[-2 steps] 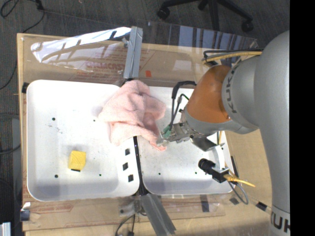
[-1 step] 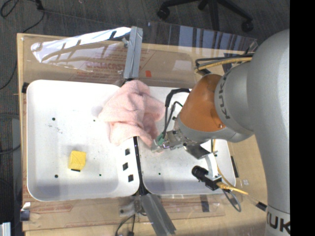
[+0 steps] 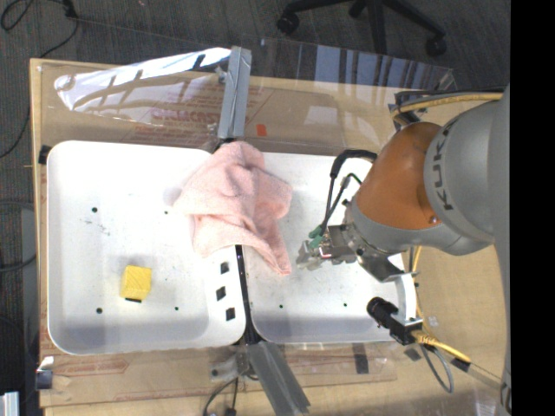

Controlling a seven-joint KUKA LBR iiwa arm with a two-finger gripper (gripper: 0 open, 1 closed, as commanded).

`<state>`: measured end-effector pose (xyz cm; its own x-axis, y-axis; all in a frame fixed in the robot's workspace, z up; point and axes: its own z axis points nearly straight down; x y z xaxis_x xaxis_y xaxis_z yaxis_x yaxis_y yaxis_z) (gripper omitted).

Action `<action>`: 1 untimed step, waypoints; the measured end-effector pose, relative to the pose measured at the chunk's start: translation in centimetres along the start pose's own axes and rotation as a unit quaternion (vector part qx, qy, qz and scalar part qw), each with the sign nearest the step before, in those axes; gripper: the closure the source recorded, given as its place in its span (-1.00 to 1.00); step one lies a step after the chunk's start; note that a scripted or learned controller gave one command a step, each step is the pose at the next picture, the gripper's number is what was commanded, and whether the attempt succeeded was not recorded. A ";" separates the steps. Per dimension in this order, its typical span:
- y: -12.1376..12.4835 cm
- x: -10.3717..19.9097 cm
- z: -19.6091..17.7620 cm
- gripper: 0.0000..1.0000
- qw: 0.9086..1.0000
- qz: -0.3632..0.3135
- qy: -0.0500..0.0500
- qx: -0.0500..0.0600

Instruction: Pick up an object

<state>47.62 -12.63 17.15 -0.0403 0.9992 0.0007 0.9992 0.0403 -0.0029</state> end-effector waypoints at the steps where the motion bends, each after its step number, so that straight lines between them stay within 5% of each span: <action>1: 11.0 1.0 -5.6 1.00 1.000 -0.027 0.000 -0.001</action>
